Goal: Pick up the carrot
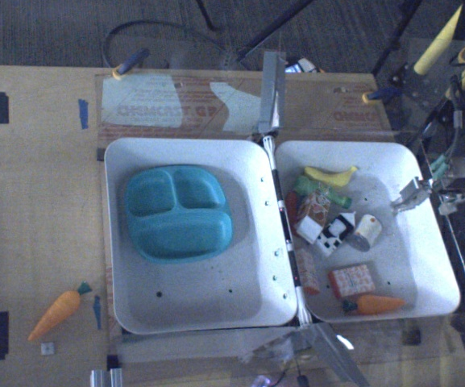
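Note:
An orange carrot with a dark green top lies flat near the front edge of the right bin, just in front of a small red box. A second carrot lies outside the bins on the wooden bench at the front left. My gripper hangs over the right bin's right side, well behind and to the right of the bin's carrot, with nothing seen in it.
The right bin also holds a banana, a green item, a red packet, a white cube, a black-and-white toy and a small can. A teal divided plate sits in the left bin.

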`<act>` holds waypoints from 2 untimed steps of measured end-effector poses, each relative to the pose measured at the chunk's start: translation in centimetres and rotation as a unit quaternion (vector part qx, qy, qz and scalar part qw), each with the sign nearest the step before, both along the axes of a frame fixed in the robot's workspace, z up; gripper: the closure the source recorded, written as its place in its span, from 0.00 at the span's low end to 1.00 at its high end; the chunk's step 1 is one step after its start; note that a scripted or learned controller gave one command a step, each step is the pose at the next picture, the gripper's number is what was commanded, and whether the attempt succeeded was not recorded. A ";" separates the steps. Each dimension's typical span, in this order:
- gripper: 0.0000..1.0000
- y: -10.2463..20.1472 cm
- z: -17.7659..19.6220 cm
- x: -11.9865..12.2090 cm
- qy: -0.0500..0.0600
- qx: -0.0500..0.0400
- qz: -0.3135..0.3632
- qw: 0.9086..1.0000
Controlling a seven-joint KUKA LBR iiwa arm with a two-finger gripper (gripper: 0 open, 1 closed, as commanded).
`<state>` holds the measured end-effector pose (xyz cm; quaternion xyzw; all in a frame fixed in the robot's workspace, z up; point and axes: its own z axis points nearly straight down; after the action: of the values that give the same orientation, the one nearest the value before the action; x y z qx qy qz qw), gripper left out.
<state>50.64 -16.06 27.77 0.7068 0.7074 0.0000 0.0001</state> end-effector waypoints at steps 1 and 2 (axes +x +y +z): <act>0.00 2.0 6.2 7.7 -0.002 -0.001 0.171 0.985; 0.00 3.2 11.2 7.3 -0.003 -0.002 0.339 0.941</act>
<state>57.89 -12.91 38.93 0.4253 0.9050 0.0008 0.0037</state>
